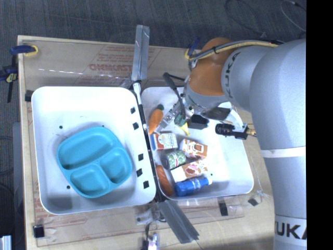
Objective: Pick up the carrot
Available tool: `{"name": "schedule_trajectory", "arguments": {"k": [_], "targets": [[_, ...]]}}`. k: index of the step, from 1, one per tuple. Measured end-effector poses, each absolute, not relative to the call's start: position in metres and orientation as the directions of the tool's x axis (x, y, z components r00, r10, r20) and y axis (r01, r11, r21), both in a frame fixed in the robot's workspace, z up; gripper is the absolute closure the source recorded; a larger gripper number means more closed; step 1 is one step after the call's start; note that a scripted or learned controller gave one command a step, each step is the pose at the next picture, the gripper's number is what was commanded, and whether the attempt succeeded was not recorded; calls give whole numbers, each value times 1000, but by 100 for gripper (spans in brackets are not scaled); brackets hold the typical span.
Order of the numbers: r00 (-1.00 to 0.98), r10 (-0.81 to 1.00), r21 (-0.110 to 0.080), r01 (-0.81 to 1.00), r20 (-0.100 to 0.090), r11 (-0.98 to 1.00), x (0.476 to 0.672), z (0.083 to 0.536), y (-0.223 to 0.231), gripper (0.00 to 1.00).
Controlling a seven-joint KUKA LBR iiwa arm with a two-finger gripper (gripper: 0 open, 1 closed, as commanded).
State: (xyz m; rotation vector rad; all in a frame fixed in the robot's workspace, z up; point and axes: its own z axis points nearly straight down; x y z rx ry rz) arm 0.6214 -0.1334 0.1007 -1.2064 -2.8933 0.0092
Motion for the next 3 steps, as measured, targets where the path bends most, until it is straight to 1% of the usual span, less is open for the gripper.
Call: {"name": "schedule_trajectory", "arguments": {"k": [1,2,3], "targets": [[-398,917,0,917,0,398,595,193,-75,100],[-572,820,-1,820,1,572,505,192,-73,100],[-720,694,-1,694,2,720,477,211,-21,100]]}}
